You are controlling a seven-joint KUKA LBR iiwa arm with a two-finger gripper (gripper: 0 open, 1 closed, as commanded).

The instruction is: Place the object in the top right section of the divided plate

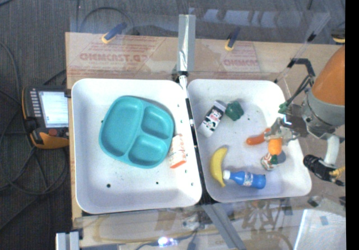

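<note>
One banana, one blue bottle, one divided plate.

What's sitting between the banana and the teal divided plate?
In the camera view, a small orange-and-white carton lies between the banana and the divided plate, beside the plate's right edge, along with the bins' adjoining walls.

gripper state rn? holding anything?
Gripper: over the right bin, just above the orange carrot-like toy. Cannot be told whether it is open, closed or holding anything.
</note>
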